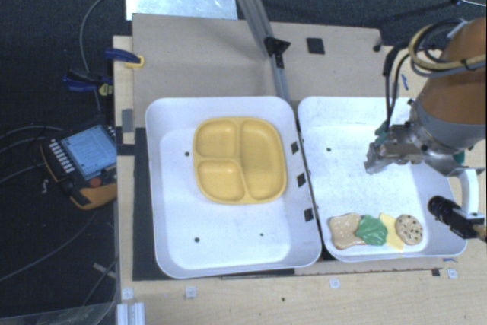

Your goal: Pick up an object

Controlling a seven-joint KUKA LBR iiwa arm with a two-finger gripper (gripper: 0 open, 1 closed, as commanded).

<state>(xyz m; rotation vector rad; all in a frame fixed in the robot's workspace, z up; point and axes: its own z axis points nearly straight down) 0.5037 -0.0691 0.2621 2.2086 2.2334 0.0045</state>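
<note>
Reaching in from the right, the grey arm (456, 99) with its orange band hangs over the right bin (342, 125), and its gripper (378, 160) sits low above the bin's bare white floor, roughly in the middle of that bin. How far the claw is spread cannot be told from this slanted view (the tip reads as a dark, blurred cluster), and nothing shows between its tips; whether it touches the floor is also unclear.

Going from big to small: the left bin (175, 240) holds a yellow divided plate (240, 160), lying flat toward the bin's far half, with three compartments, two on its right and left far side and one nearer. The plate is well apart from the gripper, across the seam between the two bins.

Along the near edge of the right bin lies a small row of toy food pieces, each touching or overlapping the next. Leftmost is a tan toast-like piece (344, 231), with a rounded, irregular outline. Just to its right rests a green leafy piece (372, 230), crumpled in look and overlapping a pale yellow slice (392, 234) behind it. At the right end sits a round cookie (409, 228), tan with dark specks. This row lies nearer than the gripper and slightly to its right, clearly apart from it.
</note>
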